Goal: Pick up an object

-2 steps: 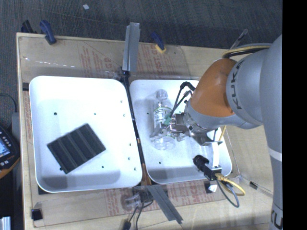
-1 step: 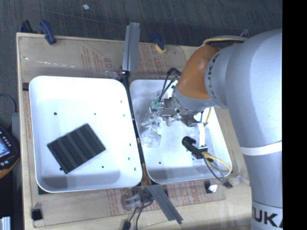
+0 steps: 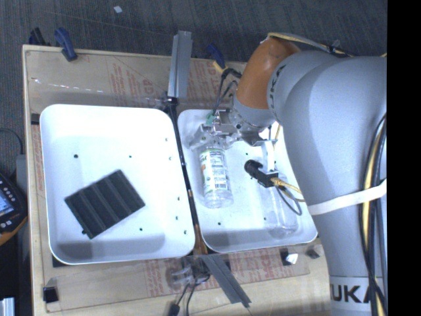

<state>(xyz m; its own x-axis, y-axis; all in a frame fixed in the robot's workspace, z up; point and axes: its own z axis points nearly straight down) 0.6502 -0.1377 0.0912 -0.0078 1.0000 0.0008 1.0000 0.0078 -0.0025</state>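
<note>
A clear plastic bottle (image 3: 215, 174) with a white and orange label lies lengthwise in the right bin (image 3: 245, 241), near its left wall. My gripper (image 3: 213, 132) hangs over the bottle's far, cap end, at the bin's back left; whether it touches the bottle I cannot tell. A second see-through item (image 3: 280, 214), long and narrow, lies along the right side of the same bin. A black ribbed slab (image 3: 105, 203) lies flat and slanted in the front left part of the left bin (image 3: 79, 120).
The grey arm with its orange band (image 3: 260, 78) crosses the right bin's back right corner from the right. A grey bar (image 3: 179, 64) stands behind the divide between the bins. Blue clamps (image 3: 64, 43) sit on the bench's far edge.
</note>
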